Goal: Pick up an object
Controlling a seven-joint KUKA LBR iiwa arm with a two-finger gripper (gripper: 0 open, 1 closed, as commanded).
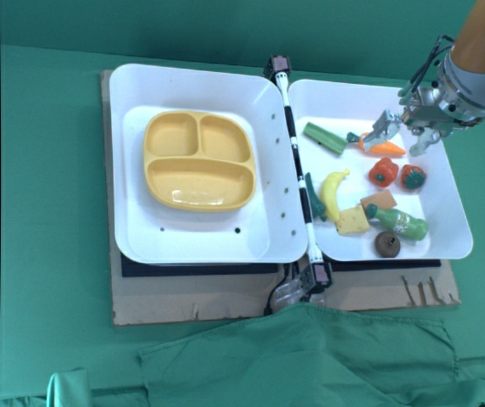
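1. Pincer (405, 134) hovers over the upper part of the right bin (454, 227). Its two fingers stand apart, one either side of the carrot (384, 148), nothing clamped between them. Judgement: the spread is set to straddle the carrot, the likeliest pick target.
2. Whether the fingertips touch the carrot or sit just above it: cannot tell.
3. Loose items are all grouped in the right bin, presumably as pick stock. Count relative to the pincer:
   - 1 carrot, directly under it.
   - 1 green stick-shaped vegetable (325, 137), just to its left.
   - 2 red pieces with green tops (383, 172) (412, 176), just below it.
   - 1 banana (333, 192), below and left.
   - 1 yellow cheese wedge (353, 220) and 1 tan cracker-like square (381, 200), further below.
   - 1 green bottle (399, 221), below, lying on its side.
   - 1 brown round item (387, 244), farthest below.
4. Left bin (132, 236), well apart to the pincer's left, holds 1 yellow divided plate (198, 160) with 3 compartments. Judgement: likely a drop-off site.
5. Bins: 2, side by side.
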